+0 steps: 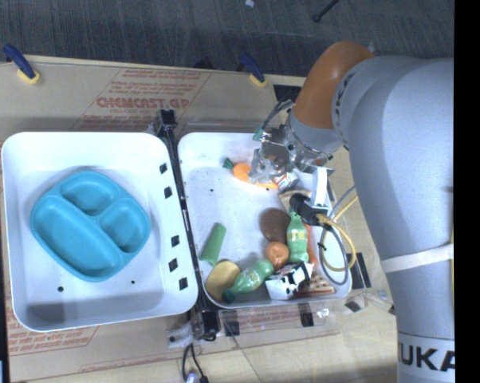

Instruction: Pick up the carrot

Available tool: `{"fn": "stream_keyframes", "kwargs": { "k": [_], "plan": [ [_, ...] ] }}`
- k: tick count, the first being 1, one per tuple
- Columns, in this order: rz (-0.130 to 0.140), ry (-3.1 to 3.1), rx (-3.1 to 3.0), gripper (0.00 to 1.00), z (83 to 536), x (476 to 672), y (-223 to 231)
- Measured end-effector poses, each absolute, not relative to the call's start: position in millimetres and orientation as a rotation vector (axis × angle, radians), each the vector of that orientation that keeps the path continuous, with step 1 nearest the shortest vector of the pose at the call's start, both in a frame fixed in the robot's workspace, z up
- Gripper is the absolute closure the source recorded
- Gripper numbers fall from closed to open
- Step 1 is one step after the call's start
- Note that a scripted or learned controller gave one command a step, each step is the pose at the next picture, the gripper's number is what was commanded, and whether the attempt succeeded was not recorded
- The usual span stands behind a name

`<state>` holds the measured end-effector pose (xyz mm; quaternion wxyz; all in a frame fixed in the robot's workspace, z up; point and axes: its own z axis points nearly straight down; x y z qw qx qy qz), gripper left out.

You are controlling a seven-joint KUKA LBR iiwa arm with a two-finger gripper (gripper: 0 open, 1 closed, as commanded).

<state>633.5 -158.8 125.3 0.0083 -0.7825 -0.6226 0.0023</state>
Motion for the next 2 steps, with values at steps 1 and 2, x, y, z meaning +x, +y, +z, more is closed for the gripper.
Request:
{"fn": "stream_keyframes", "kwargs": {
  "k": [1, 2],
  "plan": [
    [0.008, -1.946, -2.444, 0.00, 125, 633.4, -159],
    [0.009, -1.954, -2.437, 1.00, 136, 634.2, -158]
  ]
}}
